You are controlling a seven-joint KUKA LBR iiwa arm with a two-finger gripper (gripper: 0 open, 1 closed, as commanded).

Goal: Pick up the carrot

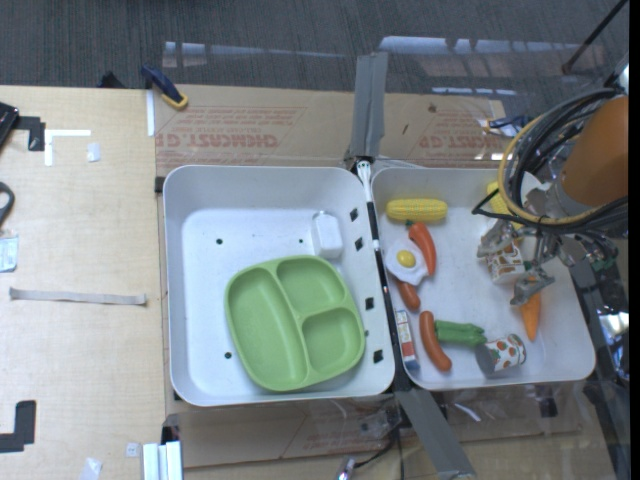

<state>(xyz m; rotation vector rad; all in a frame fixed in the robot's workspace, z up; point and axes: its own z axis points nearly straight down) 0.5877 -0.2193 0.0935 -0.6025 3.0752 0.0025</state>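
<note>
red print on cardboard sheet (pixel 250 128) behind bins — reversed, too blurred to read with certainty

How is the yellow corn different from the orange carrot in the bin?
The corn is yellow and lies sideways near the back wall of the right bin; the carrot is orange and points toward the front, near the right side. The corn is blunt at both ends, while the carrot tapers to a tip. The corn lies alone; the carrot is right under the gripper. Both are toy foods in the same bin.
</note>
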